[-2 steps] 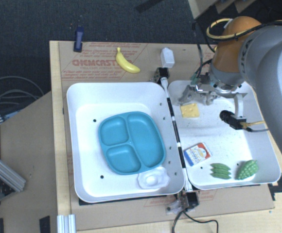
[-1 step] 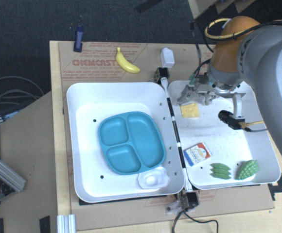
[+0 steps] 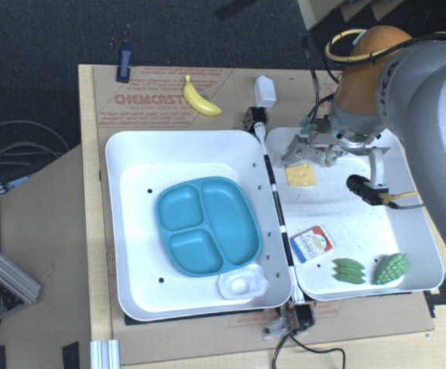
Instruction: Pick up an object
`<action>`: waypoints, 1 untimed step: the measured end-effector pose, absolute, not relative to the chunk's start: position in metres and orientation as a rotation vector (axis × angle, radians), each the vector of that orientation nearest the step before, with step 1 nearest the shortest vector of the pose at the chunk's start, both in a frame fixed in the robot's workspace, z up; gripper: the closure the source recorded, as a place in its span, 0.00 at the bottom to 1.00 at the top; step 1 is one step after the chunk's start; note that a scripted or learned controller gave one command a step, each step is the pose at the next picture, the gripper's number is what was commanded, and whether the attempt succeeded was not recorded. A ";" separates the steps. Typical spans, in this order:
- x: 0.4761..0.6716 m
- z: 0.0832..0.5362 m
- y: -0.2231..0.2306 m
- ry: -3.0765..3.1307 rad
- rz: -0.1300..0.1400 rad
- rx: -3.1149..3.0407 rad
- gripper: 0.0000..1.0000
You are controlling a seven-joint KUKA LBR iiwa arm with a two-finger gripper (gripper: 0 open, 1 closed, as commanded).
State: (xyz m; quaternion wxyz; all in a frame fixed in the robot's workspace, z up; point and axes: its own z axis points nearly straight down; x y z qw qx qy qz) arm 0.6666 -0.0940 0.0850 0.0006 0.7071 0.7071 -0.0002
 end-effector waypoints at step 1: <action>0.667 0.085 -0.097 2.220 0.000 2.220 0.00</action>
